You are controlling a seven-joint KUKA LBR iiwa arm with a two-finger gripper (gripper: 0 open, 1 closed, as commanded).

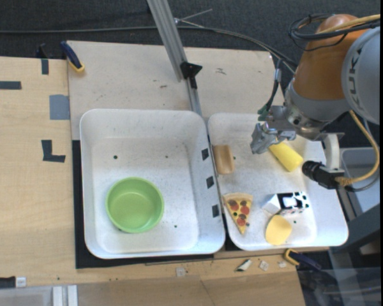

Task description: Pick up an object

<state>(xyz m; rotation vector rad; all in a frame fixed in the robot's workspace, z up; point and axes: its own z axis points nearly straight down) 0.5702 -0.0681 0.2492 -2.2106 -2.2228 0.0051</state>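
Hovering over the right bin (325, 231), gripper (263, 140) sits low near the back; finger spread cannot be told, nothing seen held. Yellow cylinder (286, 156) lies just beside it, toward the arm. Brown block (223, 159) near the dividing wall. Pizza slice (239, 211), black-and-white piece (287, 203), yellow disc (278, 230) cluster at front. Left bin (96, 171) holds a green bowl (135, 204); open floor around it.

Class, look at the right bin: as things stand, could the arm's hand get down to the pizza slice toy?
Probably yes. The pizza slice lies flat in the right bin, apart from its neighbours, with nothing over it. The hand hovers above the same bin.
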